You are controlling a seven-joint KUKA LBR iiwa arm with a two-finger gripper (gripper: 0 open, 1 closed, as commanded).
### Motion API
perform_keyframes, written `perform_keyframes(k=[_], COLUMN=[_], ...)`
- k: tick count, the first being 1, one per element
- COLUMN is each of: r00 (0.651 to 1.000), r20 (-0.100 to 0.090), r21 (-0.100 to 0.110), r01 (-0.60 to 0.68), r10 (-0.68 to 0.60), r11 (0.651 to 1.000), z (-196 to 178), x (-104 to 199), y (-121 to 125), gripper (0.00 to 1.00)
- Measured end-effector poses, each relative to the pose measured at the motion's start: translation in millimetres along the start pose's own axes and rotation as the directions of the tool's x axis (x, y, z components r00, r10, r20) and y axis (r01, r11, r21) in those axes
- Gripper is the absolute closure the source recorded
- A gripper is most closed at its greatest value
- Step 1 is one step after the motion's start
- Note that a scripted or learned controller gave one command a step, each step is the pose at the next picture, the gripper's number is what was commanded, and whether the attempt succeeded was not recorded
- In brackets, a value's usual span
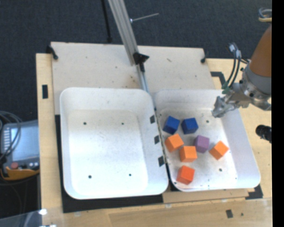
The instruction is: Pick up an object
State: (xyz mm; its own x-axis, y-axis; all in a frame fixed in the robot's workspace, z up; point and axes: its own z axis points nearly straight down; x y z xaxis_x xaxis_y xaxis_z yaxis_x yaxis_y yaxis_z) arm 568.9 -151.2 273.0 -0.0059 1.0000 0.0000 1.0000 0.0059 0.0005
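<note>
Seven small cubes are lying loose in the right-hand shallow white bin [244, 167], clustered toward its left side. Two blue cubes [171, 124] [190, 125] are sitting side by side at the top, with a purple cube [202, 143] just below them. Four orange cubes [174, 142] [188, 153] [219, 150] [185, 174] are resting around it, the lowest nearest the front rim.

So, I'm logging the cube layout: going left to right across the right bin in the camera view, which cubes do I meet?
Darker blue cube → left orange cube → red-orange cube nearest the front → purple cube → right orange cube.
</note>
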Motion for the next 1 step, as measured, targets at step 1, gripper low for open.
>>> perform_keyframes(k=[1], r00=[1.000], r20=[0.000], r21=[0.000], r01=[-0.003], r10=[0.003], r11=[1.000], z=[10.4], x=[43.0], y=[5.7], gripper=[1.00])
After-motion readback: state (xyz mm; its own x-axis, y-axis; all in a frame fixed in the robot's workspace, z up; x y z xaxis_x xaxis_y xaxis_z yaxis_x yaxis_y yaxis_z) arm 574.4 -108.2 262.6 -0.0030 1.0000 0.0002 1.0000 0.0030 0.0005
